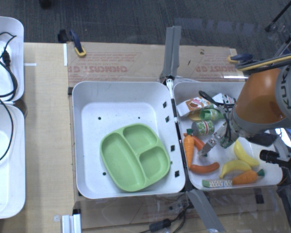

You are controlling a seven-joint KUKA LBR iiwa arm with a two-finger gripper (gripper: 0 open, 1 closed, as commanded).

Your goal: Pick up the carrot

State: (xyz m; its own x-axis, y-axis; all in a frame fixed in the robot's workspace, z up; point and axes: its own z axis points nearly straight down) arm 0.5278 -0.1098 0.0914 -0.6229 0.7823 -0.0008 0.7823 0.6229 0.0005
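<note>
Underneath, wooden bench (43,130), cardboard (121,62)

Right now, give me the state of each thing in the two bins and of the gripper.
Green divided plate: lying flat in the left bin.
Carrot: lying in the right bin, near its left wall, not held.
Second carrot: lying by the bin's near edge.
Bananas: lying loose.
Green can: on its side.
Gripper: low over the right bin, beside the carrot.

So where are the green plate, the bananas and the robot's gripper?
green plate (136,157): camera view, on its middle ridge.
bananas (235,167): camera view, on the lower banana's body.
gripper (207,147): camera view, between its fingertips.
</note>
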